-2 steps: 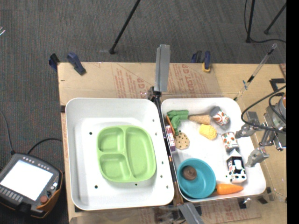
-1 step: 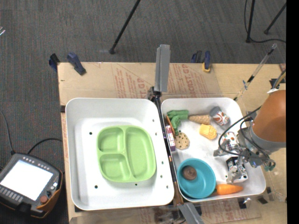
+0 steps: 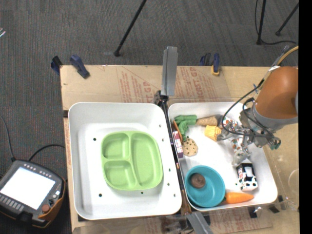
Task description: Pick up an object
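The right bin (image 3: 220, 107) holds several small items. A black-and-white cow-patterned carton (image 3: 245, 175) lies near its right wall, with an orange carrot (image 3: 239, 197) just below it. A blue bowl (image 3: 205, 186) at the front has a brown piece (image 3: 197, 180) inside. Toward the back lie a yellow chunk (image 3: 211, 132), a tan cone (image 3: 207, 121), a green toy (image 3: 184, 122), a speckled cookie (image 3: 190, 147) and a purple bar (image 3: 177, 143). My gripper (image 3: 241, 151) hangs low over the right side of this bin, just above the carton and right of the yellow chunk.
The left bin (image 3: 78, 130) holds a green divided plate (image 3: 131, 160). A grey upright post (image 3: 169, 74) stands behind the divider between the bins. A handheld screen (image 3: 29, 189) sits on the floor at the lower left. Clamps (image 3: 79, 65) grip the bench's back edge.
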Available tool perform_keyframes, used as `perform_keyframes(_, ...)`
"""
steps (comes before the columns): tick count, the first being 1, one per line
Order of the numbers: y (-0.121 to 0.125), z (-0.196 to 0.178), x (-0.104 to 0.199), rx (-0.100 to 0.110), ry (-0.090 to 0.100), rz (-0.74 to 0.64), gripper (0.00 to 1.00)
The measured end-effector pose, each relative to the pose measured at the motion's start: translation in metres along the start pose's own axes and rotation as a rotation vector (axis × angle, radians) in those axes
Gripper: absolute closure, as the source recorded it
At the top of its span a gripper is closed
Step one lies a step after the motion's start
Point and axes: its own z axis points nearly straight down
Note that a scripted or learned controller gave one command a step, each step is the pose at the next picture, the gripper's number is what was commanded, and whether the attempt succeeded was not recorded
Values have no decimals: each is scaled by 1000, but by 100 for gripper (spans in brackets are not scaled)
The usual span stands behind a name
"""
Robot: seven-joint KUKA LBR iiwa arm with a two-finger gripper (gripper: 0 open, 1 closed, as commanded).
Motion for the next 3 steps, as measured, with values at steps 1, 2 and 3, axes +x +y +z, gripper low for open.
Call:
perform_keyframes(1,52,1,-68,-2,3,-83,0)
perform_keyframes(2,116,-2,-27,3,-3,58,0)
perform_keyframes(3,114,0,-70,2,1,72,0)
